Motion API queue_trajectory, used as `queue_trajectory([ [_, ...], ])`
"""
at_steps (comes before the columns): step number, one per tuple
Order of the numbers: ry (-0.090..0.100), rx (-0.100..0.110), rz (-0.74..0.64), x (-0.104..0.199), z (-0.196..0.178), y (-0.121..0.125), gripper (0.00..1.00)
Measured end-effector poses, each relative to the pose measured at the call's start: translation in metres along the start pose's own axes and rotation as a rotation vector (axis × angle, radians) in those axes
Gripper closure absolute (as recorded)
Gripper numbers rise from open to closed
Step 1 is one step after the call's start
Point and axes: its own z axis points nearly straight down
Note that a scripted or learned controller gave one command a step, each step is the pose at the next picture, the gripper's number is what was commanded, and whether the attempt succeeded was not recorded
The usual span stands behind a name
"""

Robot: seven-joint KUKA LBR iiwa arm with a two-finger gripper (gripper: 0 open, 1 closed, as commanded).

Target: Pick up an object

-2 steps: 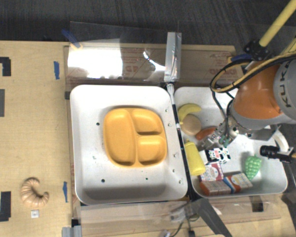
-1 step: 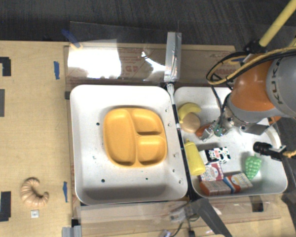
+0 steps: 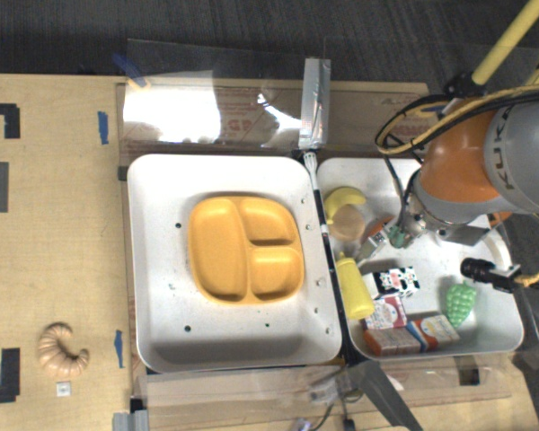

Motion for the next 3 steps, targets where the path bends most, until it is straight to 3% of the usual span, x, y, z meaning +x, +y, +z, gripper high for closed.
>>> queue_trajectory([
  [1,-0.005,-0.007,0.0,-0.001,-0.013,0.002,1.0],
  [2,0.001,-0.001,0.192,-0.007,-0.001,-0.006,1.0],
  [3,0.001,0.001,0.193,-0.008,0.0,-0.007,0.0],
])
